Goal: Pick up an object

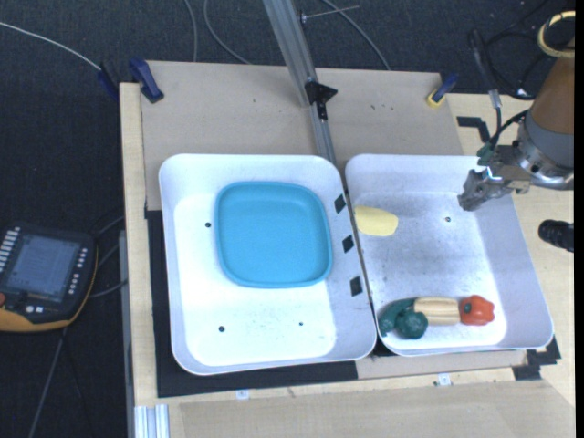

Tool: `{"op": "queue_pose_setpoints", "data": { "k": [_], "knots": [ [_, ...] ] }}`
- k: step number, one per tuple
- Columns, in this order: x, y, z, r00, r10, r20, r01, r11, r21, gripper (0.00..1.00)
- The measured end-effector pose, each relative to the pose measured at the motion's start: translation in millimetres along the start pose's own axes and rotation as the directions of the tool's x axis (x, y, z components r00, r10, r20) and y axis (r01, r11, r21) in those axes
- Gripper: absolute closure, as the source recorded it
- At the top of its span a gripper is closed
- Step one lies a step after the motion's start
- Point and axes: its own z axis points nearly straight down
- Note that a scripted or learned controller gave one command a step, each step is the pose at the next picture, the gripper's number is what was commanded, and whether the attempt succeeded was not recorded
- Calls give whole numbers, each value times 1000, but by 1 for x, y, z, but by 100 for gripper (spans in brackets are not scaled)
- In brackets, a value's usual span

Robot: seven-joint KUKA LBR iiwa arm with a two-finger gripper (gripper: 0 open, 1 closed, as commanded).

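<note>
The gripper (478,192) hangs over the right bin (429,263); whether it is wide or narrow I cannot tell. A yellow piece (376,221) lies near the bin's left wall.

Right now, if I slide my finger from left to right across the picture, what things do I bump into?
Black handset → blue plate → yellow piece → green toy → tan toy → red toy → gripper.

A pale yellow lump (376,221) lies by the right bin's (511,245) left wall; green (404,321), tan (437,310) and red (475,310) pieces (touching in a row) line its near edge.
</note>
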Motion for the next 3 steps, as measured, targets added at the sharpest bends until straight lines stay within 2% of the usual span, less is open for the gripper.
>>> {"op": "queue_pose_setpoints", "data": {
  "k": [1, 2, 3],
  "knots": [
    [55, 7, -13, 1000, -4, -2, 4, 1000, 3, 100],
    [108, 5, -12, 1000, -3, -2, 3, 1000, 4, 100],
    [158, 14, -3, 1000, -4, -2, 4, 1000, 5, 100]
  ]
}}
